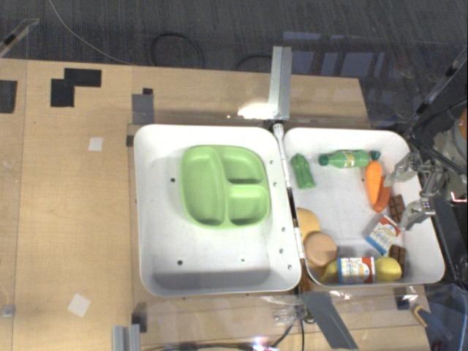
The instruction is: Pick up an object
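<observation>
Hand (413, 193) is hovering spread and empty at the right bin's (344, 139) right edge, just beside the carrot (374, 183) at right-centre frame. Carrot is looking light, stiff and slick, so it's wanting a mid-body pinch. Neighbours are crowding it on the smooth white floor.

Smooth matt green plastic tray (223, 185); glossy white plastic bins (157, 269); pale wood bench (66, 196); clear glossy bottle (349, 159).

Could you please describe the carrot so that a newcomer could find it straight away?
Look in the right-hand white bin, toward its right wall. The carrot lies just below the cap end of the green bottle. It is the one orange, tapered thing there; the bar beside it is dark brown.
</observation>
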Controlling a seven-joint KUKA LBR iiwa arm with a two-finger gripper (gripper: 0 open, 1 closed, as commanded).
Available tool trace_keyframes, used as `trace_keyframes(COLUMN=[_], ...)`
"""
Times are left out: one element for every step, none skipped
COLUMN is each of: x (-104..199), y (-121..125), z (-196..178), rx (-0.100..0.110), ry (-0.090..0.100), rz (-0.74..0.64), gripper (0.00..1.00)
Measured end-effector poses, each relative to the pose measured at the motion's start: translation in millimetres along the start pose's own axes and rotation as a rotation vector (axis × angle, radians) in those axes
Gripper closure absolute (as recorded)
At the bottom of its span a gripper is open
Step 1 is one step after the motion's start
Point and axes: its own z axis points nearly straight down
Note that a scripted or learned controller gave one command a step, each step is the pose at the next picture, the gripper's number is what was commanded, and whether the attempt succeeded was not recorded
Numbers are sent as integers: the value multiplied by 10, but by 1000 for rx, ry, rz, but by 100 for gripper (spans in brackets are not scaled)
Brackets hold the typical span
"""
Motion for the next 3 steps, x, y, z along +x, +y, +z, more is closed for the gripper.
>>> trace_keyframes(x=[-148,-715,-1157], y=[-185,181,357], z=[1562,1679,1691], rx=[-3,-1,-2], ry=[12,-6,-3], rz=[155,130,160], gripper=[0,0,0])
